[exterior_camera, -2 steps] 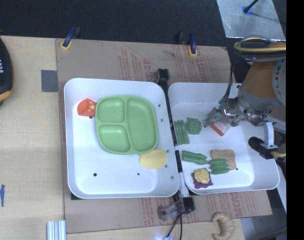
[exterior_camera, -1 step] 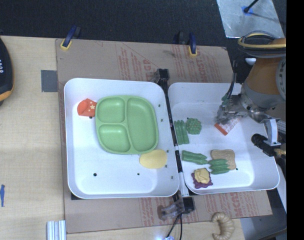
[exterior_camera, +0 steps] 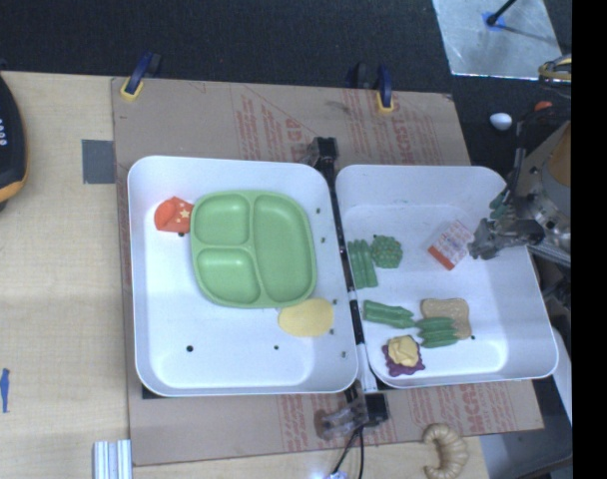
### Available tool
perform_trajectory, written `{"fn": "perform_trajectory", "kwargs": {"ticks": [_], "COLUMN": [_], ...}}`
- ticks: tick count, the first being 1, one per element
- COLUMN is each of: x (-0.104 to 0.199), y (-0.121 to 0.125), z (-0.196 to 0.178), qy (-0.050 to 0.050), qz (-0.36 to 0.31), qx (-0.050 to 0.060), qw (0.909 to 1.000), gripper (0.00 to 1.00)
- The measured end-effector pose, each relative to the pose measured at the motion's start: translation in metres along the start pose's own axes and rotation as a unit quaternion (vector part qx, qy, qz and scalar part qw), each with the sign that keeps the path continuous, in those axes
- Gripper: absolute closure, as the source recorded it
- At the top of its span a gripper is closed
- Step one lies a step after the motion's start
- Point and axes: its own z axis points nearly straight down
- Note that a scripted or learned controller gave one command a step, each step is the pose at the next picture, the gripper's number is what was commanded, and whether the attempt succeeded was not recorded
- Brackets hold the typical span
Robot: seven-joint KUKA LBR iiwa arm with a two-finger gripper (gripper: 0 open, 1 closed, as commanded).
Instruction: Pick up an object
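My gripper [exterior_camera: 483,242] reaches in from the right and hangs over the right bin [exterior_camera: 503,297], close to a small red-and-white packet [exterior_camera: 447,244] lying just to its left. Nothing shows between the fingers. The right bin also holds a green broccoli piece [exterior_camera: 386,251], a green bean strip [exterior_camera: 360,263], a green pepper piece [exterior_camera: 388,313], a slice of toast [exterior_camera: 445,314] with another green piece [exterior_camera: 437,331] on it, and a yellow-and-purple toy [exterior_camera: 403,352].
The left bin [exterior_camera: 164,337] holds a green divided plate [exterior_camera: 254,247], a red toy [exterior_camera: 172,215] at its left and a yellow lemon-like piece [exterior_camera: 305,317] below it. A tan curled object [exterior_camera: 445,450] lies on the cardboard in front of the bins.
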Motion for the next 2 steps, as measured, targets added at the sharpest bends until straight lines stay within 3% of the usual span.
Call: {"fn": "perform_trajectory", "kwargs": {"ticks": [1, 2], "x": [0.001, -0.003], "y": [0.002, 0.023], "z": [0.004, 0.095], "qy": [0.0, 0.0], "qz": [-0.002, -0.004], "qx": [0.001, 0.003], "qw": [1.0, 1.0], "gripper": [0.0, 0.0]}}
